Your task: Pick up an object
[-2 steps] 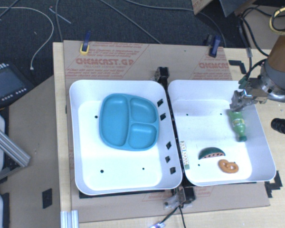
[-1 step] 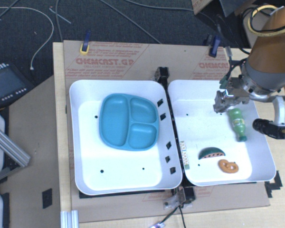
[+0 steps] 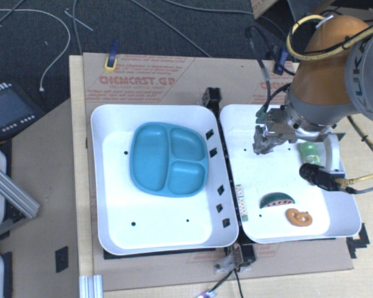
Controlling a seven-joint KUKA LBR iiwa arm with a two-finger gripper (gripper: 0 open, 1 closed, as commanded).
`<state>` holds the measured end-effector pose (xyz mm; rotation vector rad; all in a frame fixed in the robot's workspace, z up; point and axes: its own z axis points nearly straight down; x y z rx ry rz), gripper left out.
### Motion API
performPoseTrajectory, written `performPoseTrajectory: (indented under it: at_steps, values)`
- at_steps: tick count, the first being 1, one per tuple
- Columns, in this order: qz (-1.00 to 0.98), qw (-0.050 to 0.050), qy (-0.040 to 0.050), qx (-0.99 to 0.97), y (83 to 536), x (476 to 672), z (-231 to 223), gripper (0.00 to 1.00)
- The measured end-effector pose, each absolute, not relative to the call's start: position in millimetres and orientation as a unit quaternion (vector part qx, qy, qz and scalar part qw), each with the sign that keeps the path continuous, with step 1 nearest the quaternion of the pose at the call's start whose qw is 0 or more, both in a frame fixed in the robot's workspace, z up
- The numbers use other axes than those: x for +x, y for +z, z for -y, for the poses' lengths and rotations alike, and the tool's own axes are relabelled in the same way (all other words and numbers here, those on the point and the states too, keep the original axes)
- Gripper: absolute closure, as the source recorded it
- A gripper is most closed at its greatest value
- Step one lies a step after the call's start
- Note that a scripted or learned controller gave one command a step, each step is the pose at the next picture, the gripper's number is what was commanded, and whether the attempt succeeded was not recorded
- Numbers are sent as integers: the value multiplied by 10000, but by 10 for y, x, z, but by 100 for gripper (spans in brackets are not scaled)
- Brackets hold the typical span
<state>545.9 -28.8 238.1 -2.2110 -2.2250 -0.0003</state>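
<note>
- Three small things lie in the right bin (image 3: 255,225): a watermelon-slice toy (image 3: 277,200) and a pretzel-like ring (image 3: 298,218) near the front, and a pale green piece (image 3: 310,149) partly under the arm.
- Your tool (image 3: 265,139) hangs over bare bin floor toward the back; you cannot tell whether it is spread or pressed together, and nothing shows in it.
- Pick one target, probably the slice, since it lies apart from the ring.
- Centre over it before descending, clear of the bin wall.
- Ignore the blue divided plate (image 3: 168,159) in the left bin (image 3: 112,228).
</note>
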Motion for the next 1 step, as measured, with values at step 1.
performPoseTrajectory:
  at_steps: [1]
  values:
    - [7098,23,-5,-7044,2366,5446,-332,100]
